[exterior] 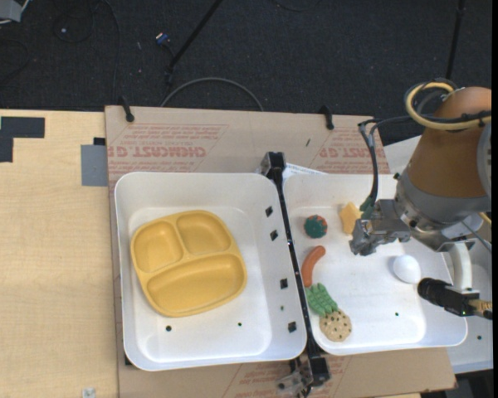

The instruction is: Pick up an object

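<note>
Dark floor w/ cables runs across the top of the frame; below it a light wood counter (41, 247) w/ a sheet of printed cardboard (199, 139) under two shallow white bins. Left bin (149, 338) fills the centre-left and holds a yellow divided plate (188, 261), three compartments, lying flat toward that bin's left side. Right bin (398, 330) sits just beside it, centre-right of frame, a black divider strip btwn them. The arm (448, 160), grey w/ an orange section, comes in from the upper right edge and hangs over the right bin's upper right part. The end effector (367, 237) is low over the bin just right of the yellow wedge; can't tell how far apart it is set, and nothing is seen gripped in it. Objs in the right bin: a red sausage (313, 264) near the divider, a green leafy piece (320, 298) below it, a cookie (335, 326) touching that at the lower centre, a white egg (406, 268) right of the end effector, a yellow wedge (349, 217) and a small green-red ball (316, 225) at upper centre, apart from each other.
</note>
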